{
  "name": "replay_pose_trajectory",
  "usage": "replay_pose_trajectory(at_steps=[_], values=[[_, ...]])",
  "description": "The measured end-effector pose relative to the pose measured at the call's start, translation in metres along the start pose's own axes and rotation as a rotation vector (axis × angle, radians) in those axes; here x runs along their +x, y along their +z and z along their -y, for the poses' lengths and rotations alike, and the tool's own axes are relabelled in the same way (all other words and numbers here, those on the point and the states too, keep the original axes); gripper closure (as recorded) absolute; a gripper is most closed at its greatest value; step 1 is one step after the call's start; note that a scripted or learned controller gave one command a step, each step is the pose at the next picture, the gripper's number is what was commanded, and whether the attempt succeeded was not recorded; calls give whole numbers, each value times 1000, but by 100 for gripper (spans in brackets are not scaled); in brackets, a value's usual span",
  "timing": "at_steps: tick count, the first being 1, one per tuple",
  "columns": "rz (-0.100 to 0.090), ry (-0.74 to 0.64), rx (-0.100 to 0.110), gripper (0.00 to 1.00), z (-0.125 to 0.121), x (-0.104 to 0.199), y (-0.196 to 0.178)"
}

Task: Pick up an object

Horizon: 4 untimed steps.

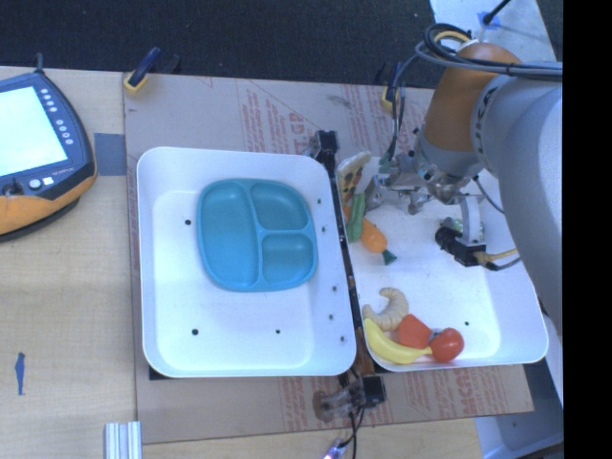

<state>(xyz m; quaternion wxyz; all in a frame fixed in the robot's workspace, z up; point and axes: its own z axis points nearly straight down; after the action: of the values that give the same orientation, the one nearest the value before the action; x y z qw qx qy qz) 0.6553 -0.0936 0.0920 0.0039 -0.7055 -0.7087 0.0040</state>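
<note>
Near rim of right bin: a banana (pixel 390 346), a red pepper-like piece (pixel 413 331), a tomato (pixel 447 344) and a pale curled piece (pixel 390 304) lie bunched together and touching, heaped against the low front wall where loose toy food tends to settle

Right bin (pixel 512 325): shallow and white, it holds every candidate for the pick, so the arm works over this side alone

Mid bin: a carrot (pixel 373 238) lies just beside the divider, with a green stalk-like item (pixel 355 216) and a yellowish piece (pixel 351 170) pressed along the left wall, awkward places for a grasp from above

Gripper (pixel 413 196): poised low over the far part of the right bin, near the carrot but apart from it; nothing visible in its grasp, and whether it is spread or closed cannot be told from this angle

Arm (pixel 459 103): reaching in from the right, orange band above the wrist, cabling looped over it

Left bin (pixel 153 256): carries a blue divided plate (pixel 256 233), set squarely in the middle, likely as a drop point

Surface (pixel 67 295): a teach pendant (pixel 38 151) rests at the far left, well apart from the work
</note>
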Motion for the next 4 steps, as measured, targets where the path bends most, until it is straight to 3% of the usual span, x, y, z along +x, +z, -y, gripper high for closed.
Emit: replay_pose_trajectory(at_steps=[4], values=[[-3, 0, 0, 0, 0, -2, 0]])
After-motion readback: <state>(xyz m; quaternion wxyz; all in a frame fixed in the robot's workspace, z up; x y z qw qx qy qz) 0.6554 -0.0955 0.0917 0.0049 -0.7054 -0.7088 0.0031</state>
